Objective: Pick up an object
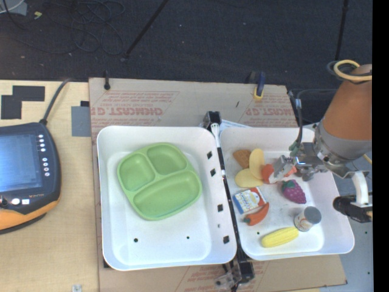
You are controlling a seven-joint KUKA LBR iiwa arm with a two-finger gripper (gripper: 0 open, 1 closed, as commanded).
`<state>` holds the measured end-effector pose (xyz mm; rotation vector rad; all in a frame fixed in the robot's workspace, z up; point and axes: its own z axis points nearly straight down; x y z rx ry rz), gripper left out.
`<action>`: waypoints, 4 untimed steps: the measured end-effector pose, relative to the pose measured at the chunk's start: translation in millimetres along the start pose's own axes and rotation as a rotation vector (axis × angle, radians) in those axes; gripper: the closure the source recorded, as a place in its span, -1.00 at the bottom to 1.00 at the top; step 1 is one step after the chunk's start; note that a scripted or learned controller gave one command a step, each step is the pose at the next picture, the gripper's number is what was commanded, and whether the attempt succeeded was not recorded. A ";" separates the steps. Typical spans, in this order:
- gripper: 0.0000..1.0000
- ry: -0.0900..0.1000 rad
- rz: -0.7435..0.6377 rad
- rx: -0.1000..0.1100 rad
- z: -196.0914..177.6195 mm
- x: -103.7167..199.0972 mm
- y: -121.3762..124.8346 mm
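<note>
My gripper (287, 168) hangs low over the middle of the right bin (340, 239), reaching in from the right. Just left of it lies a small red piece (267, 173), touching or very close to the gripper's tip. To the left of that are a yellow slice (256, 160), a second yellow piece (246, 178) and a brown piece (242, 157). Purple grapes (294, 191) sit just below the gripper. Nearer the front lie a blue and white carton (248, 200), a red chili (258, 215), a grey can (309, 216) and a yellow corn cob (279, 237).
The left bin (121, 248) holds a green divided plate (159, 180). A divider wall (222, 187) separates the two bins. A tablet-like pendant (24, 172) lies on the bench at far left. The arm's orange band (352, 111) rises over the right bin's far right side.
</note>
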<state>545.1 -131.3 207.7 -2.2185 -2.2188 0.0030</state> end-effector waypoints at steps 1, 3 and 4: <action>-1.00 -0.002 -0.001 -0.014 98.6 16.5 -31.5; 1.00 0.007 0.004 -0.006 107.1 48.2 -66.2; 1.00 0.000 -0.006 -0.011 15.5 97.1 -42.7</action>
